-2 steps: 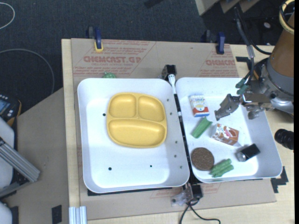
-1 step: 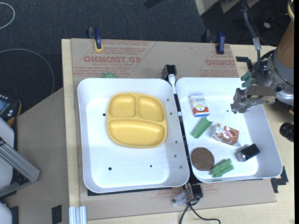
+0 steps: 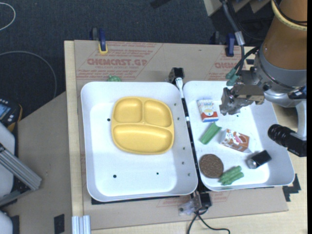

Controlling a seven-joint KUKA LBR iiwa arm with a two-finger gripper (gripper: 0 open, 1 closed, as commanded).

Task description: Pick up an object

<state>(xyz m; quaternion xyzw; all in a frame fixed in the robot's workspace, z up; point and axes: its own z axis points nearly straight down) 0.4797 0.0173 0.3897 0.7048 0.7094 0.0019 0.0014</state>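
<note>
left bin (image 3: pixel 97 145): well to the left of the gripper, it bears a yellow divided plate (image 3: pixel 143 125) lying flat and right way up near its middle; nothing else of note lies with it.
right bin (image 3: pixel 278 177): the one the gripper hangs over; all the small loose things are gathered here, so this is where a pick can be made.
small carton (image 3: pixel 207 109): white with a blue and red label, lying flat just left of the gripper, the nearest thing to it.
green stick (image 3: pixel 210 133): below and left of the gripper, lying at a slant, apart from the carton.
brown disc (image 3: pixel 211 165): well below the gripper, flat on the bin floor, with a green pod (image 3: pixel 231 175) just beside it.
wrapped packet (image 3: pixel 235 140): red and white, crumpled, just below the gripper.
black piece (image 3: pixel 259 159): below and to the right of the gripper, near the bin's edge.
gripper (image 3: pixel 233 105): pointing down over the upper part of the right bin, no thing seen between its fingers; open or closed, i cannot tell.
arm: reaches in from the right, wrist bent down, orange band high at the top right.
judgement: nothing picked yet; carton or packet seems the likeliest target.
</note>
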